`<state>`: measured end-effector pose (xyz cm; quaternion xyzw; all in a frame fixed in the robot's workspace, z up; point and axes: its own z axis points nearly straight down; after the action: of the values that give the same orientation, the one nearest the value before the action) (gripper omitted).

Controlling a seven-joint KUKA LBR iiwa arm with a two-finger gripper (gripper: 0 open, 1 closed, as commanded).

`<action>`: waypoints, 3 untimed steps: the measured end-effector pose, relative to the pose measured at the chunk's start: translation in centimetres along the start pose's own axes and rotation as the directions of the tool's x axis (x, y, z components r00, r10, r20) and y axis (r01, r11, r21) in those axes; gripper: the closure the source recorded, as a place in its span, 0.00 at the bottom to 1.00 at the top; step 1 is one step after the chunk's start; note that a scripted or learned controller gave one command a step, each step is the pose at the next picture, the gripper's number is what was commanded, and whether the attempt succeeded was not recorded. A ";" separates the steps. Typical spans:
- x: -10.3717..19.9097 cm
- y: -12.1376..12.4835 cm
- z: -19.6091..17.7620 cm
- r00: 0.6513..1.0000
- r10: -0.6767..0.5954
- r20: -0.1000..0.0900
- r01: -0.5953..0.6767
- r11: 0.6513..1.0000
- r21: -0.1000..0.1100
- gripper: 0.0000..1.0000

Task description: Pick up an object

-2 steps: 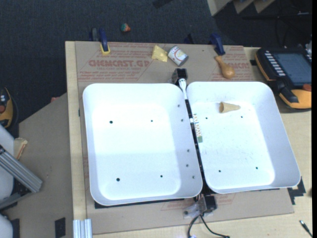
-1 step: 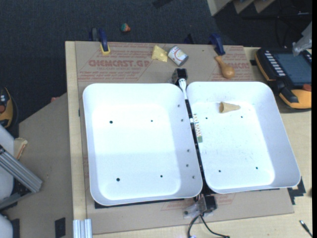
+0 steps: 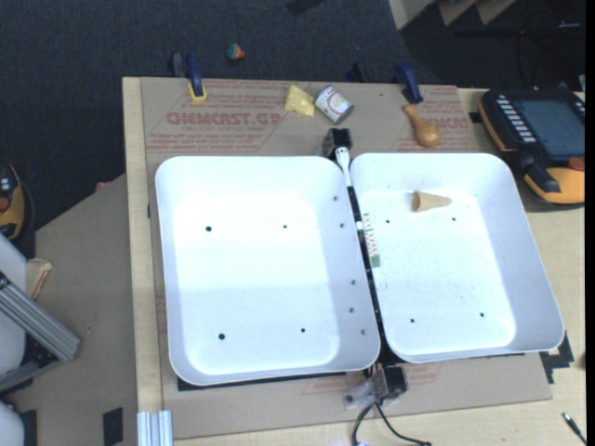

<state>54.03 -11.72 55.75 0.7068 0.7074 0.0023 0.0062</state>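
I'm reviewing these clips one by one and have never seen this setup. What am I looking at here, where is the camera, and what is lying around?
This is one camera fixed above a workbench, looking down at a slant. Two shallow white bins sit side by side on a brown board. A robot arm normally reaches in from the right to pick things up. The left bin shows a bare white floor with small dark dots. The right bin holds one small tan cone-shaped piece near its far side. Behind the bins, on the board, lie a yellow wedge, a small white and grey block and a wooden pear-shaped piece. A handheld control pad rests at far right.
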 end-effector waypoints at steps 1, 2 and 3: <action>-10.8 -6.6 10.0 1.000 0.013 -0.007 -0.013 1.000 0.022 1.00; -5.4 -6.1 8.5 1.000 -0.003 -0.005 0.003 1.000 0.009 1.00; 0.2 -6.1 3.8 1.000 -0.006 -0.004 0.006 1.000 0.003 1.00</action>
<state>48.01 -11.58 51.89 0.7047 0.7094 0.0028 0.0036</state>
